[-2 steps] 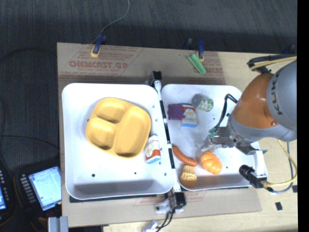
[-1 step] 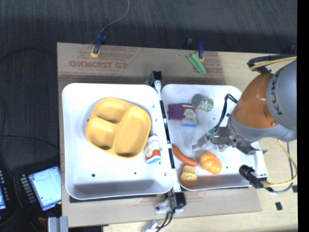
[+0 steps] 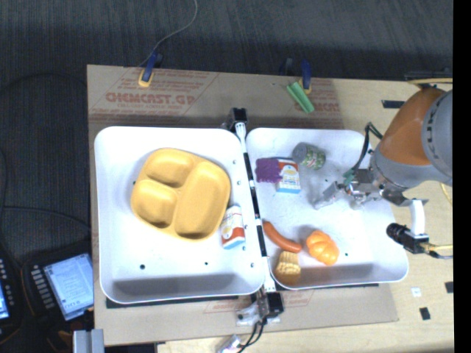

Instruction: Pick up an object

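Objects are lying loose in the right bin; gripper is hanging low over its middle, holding nothing.
Jaws are looking slightly apart, though blurry. Orange fruit, sausage, corn, carton, green ball are sitting scattered for picking. Yellow tray is filling left bin; cardboard-covered worktop, dark carpet around.

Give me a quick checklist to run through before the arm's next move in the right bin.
1. Gripper over the right bin: ok.
2. Object held between fingers: not ok, nothing seen there.
3. Grey-green ball near the gripper, apart from it: ok.
4. Purple and white carton lying free: ok.
5. Orange pepper, sausage and corn crowd together: not ok for a clean grasp.
6. Finger opening: cannot tell.
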Controlling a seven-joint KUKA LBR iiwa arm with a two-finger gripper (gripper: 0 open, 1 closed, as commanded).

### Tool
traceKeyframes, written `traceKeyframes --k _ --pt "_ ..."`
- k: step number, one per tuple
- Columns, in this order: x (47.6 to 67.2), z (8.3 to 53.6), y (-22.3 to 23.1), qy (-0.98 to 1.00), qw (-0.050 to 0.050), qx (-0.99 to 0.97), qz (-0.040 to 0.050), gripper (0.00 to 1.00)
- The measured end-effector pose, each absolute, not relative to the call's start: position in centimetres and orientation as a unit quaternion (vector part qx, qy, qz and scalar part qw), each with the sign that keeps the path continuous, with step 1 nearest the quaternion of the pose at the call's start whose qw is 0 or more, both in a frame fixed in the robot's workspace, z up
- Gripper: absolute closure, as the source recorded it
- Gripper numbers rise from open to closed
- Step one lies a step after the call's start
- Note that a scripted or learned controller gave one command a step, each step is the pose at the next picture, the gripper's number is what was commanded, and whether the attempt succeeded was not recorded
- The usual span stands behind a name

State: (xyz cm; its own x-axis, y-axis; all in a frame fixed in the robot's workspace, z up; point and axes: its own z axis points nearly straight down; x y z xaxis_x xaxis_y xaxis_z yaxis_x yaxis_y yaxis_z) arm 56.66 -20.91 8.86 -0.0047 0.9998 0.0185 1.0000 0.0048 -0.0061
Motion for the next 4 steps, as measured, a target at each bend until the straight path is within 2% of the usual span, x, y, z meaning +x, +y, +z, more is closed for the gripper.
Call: traceKeyframes --k 1,2,3,4 --pt "55.1 8.9 -16.0 -0.707 -0.006 -0.707 -0.002 0.0" --pt "55.3 8.9 -11.9 -0.707 -0.006 -0.707 -0.0022 0.0" --pt "57.8 8.9 -9.7 -0.707 -0.005 -0.707 -0.001 0.0" --pt "57.9 10.0 -9.7 -0.707 -0.006 -0.707 -0.0027 1.0"
